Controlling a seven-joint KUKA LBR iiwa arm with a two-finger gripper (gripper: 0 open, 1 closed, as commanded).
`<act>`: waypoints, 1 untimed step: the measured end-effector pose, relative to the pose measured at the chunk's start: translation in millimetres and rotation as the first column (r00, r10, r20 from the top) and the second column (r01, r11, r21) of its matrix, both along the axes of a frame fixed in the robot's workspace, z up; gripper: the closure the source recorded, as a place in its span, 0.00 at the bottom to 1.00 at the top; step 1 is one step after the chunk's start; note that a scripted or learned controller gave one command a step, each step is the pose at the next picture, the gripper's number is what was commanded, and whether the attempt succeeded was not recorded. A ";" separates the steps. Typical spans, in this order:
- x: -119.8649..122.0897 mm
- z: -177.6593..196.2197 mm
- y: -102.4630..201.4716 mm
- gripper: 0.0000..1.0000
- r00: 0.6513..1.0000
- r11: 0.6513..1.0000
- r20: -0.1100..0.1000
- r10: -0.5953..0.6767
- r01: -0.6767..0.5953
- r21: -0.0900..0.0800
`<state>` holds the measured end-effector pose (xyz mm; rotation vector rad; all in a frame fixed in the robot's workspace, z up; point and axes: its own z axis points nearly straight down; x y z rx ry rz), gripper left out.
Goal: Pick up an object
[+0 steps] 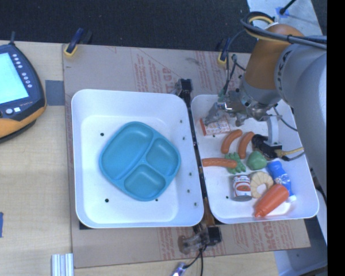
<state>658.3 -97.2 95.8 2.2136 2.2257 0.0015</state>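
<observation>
In the right bin [218,209], near its back-left corner, the gripper [229,111] hangs over a flat card [215,126] with red print. The metal wrist hardware hides the tips, so I cannot tell how the jaws stand, and nothing can be seen caught in them. The arm [276,56] comes in from the right and covers the back of that bin.

The candidates all lie in that bin. Just in front of the card are two sausages [237,141] side by side. Nearer the front lie a carrot [217,162] with a green top, a green vegetable [256,160], a small can [241,187], a round cracker [260,181], a blue bottle [280,174] and a big orange carrot [271,200]. The left bin [83,154] holds a blue tray [139,160] with three compartments.

The step in hand looks like choosing and closing on one thing. The card is a poor pick, I judge: it lies flat on the floor close to the wall, giving the jaws little to bite. The sausages seem better, being rounded and raised, but they lie close together, so the jaws should straddle one across its short width, not along it, and come straight down so the other is not pushed aside. The front pile is crowded, pieces touching, and a grasp there risks nudging neighbours or taking two. Whatever is picked, the lift should be slow and vertical, clear of the bin wall and the cables [276,148] trailing by the wrist.
</observation>
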 end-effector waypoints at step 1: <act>-0.1 0.1 3.9 0.00 1.000 1.000 0.000 0.000 0.000 -0.002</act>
